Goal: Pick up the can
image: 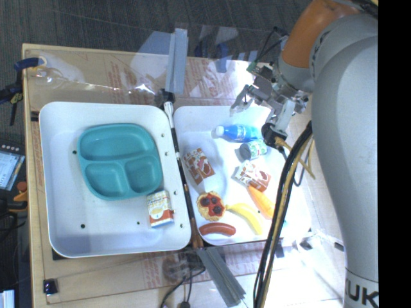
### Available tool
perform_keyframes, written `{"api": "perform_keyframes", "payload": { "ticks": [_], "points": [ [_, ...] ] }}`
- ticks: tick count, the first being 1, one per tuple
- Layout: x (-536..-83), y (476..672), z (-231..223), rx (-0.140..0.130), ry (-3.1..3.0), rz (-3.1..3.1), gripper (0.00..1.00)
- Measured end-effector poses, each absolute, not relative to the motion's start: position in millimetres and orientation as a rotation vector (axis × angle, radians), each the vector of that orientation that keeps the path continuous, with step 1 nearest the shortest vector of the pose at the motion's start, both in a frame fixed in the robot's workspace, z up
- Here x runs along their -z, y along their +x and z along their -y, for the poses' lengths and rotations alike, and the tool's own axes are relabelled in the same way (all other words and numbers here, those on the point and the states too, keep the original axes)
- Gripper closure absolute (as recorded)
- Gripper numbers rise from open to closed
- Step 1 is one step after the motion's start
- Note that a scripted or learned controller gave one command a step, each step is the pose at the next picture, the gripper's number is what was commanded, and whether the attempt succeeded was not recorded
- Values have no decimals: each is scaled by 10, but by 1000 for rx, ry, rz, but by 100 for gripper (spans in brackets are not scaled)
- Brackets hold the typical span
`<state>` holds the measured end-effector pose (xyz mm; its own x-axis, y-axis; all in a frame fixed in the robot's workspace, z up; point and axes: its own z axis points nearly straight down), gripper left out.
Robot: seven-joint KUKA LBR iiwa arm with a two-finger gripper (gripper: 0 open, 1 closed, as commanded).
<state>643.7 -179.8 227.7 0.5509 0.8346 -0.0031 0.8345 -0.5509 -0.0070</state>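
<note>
We see the can [254, 149] in the right bin [192, 117], toward its back right. It looks tipped on its side with the dark end facing left. It sits just in front of a blue bottle [236, 132] that lies flat.

The gripper [249, 97] hangs over the back edge of that bin, beyond the bottle and apart from the can. It holds nothing. We can't tell from this angle whether it is spread or closed up.

Also in the right bin:
- a red and white carton [199, 164] near the left wall
- a second carton [251, 175] just in front of the can
- an orange carrot [262, 201], a banana [244, 215], a berry tart [210, 205] and a sausage [217, 230] along the front

The left bin [58, 230] holds a teal divided plate [119, 159] and a small box [160, 208] at the plate's front right corner.

The bench [96, 69] is pale board with faded red print, under wrinkled clear plastic at the back. A grey metal bar [176, 59] runs toward the gap between the bins. A blue clamp [29, 63] grips the back left corner. Dark grey carpet [96, 11] lies beyond the bench, and a small screen [9, 167] sits at the left edge.
</note>
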Motion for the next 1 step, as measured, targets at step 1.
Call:
{"api": "perform_keyframes", "payload": {
  "ticks": [1],
  "points": [
    [-3831,5860,1811,-1,-2471,1938,0]
  ]
}}
